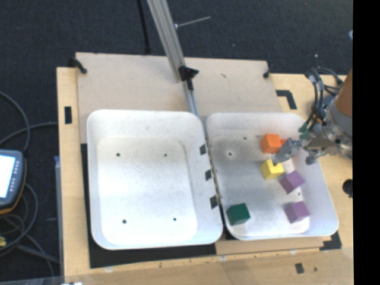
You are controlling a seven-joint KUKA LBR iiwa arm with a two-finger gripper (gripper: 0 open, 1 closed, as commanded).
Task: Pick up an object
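Clearly the gripper (295, 150) hangs at the right of the frame with jaws open and holding nothing, between the orange cube (271, 142) and yellow cube (272, 169), so closing may push both away.

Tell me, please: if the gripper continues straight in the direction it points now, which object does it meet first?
The gripper points left and slightly down from the right bin's right side. Probably the yellow block first, with the orange block just beside that line; depth is unclear from this view.
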